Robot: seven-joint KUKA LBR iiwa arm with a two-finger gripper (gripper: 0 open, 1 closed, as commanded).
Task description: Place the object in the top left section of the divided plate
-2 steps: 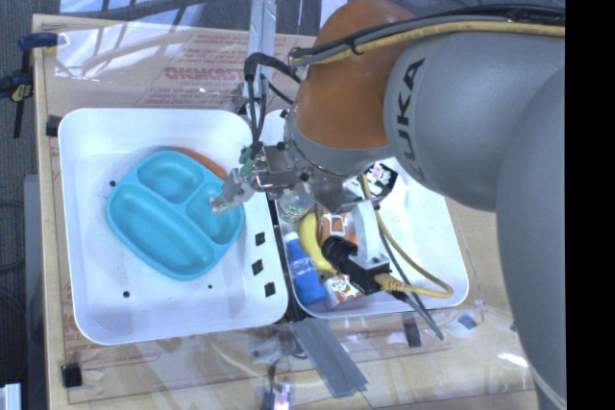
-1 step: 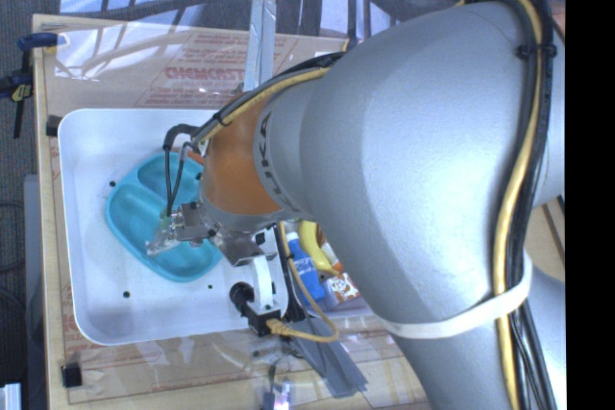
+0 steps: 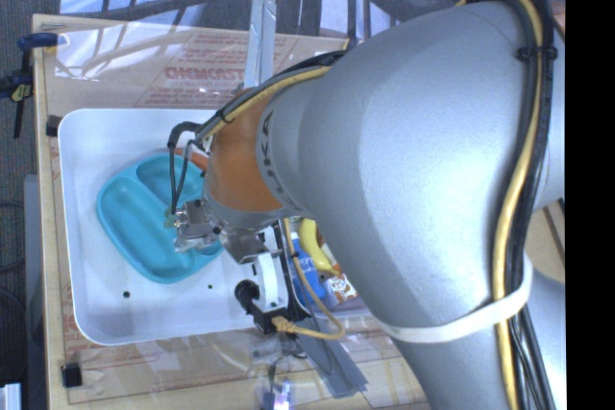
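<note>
Hard to tell whether the jaws of the gripper (image 3: 197, 235) are parted or closed, or carrying anything. Poised low over the right part of the blue divided plate (image 3: 130, 211) in the left bin (image 3: 77, 158). Top left section lies leftward and up.

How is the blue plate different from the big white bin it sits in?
The divided plate is turquoise blue; the bin is white. The plate is smaller and lies inside the bin. The plate is split into sections; the bin shows one plain floor. Both are shallow with raised rims, and the arm covers part of each.
</note>
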